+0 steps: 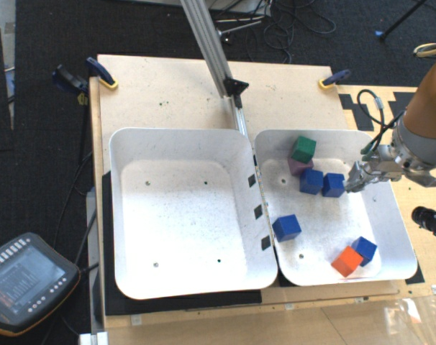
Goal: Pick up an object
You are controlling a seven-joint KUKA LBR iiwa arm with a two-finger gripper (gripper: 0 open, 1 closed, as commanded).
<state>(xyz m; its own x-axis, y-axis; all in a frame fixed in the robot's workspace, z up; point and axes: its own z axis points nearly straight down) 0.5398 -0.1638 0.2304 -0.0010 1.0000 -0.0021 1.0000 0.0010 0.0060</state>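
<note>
1. Camera view, right side of the frame: the arm comes in from the right edge and the gripper sits low over the right bin, just beside a blue cube. Can't tell whether the thing is open or closed from here, the tip is too small and blurry.

2. Step-wise I'd call this the approach, lining up on that cube. Nothing looks picked up yet.

3. The target cube is in the upper middle of the right bin, touching or nearly touching a second blue cube on its left, with a purple block and a green cube just above those.

4. It's a cube, so no real long axis; its faces look turned slightly off the bin's edges.

5. Next move probably needs a clean straddle of the cube without bumping its neighbour.

6. Lower in the same bin: another blue cube, plus an orange cube touching a blue one.
</note>
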